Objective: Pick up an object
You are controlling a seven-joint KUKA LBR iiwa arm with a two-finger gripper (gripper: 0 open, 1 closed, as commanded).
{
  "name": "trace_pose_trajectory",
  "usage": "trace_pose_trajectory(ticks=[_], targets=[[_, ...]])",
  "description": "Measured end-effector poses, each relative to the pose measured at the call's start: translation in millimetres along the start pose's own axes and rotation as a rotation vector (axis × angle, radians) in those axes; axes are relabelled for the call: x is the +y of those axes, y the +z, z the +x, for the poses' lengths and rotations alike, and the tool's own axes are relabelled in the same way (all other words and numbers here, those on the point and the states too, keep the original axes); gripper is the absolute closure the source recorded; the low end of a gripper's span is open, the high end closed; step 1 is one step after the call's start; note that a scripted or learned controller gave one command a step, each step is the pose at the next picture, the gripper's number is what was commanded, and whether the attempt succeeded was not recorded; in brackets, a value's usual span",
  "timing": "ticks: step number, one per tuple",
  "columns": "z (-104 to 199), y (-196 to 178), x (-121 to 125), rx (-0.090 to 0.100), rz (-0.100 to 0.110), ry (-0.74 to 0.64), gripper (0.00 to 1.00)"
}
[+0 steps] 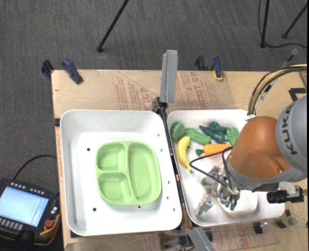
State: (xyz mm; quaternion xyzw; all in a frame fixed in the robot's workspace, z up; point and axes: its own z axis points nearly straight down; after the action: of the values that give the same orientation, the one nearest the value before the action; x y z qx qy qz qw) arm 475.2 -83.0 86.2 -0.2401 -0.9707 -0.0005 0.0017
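Toy foods (197, 136), the objects on offer for picking, lie bunched in the upper part of the right-hand bin, at centre right of the frame.

At lower left, off the tabletop (117, 88), one teach pendant (19, 207) sits with its screen lit. Next comes the left bin (73, 166), the first of two white bins set edge to edge so that goods can pass from one to the other. It holds one pale green plate (128, 172), flat and divided into three compartments, likely there as a place to set things down. One grey post (169, 77) stands at the seam between the bins.

The right bin (188, 203) carries the pile: one yellow banana (183, 150) against its left wall, four green pieces by a best count, some overlapping, and one orange carrot (216, 148) just under them. One white round object (244, 205) rests near the bin's lower edge.

The tool (217, 193) hangs low in the lower part of this bin, beside the white object and apart from the banana. Whether it is released or clenched cannot be told from here, and nothing can be seen in its grasp. The single arm (256, 150) looms over it from the right, hiding part of the bin.
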Motion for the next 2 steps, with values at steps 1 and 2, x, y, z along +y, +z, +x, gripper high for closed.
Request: trace_pose_trajectory(ticks=[1,2], targets=[[-59,-1,8,-0.003,0.0,0.074,0.0],[-1,0,0,0.002,0.001,0.085,0.0]])
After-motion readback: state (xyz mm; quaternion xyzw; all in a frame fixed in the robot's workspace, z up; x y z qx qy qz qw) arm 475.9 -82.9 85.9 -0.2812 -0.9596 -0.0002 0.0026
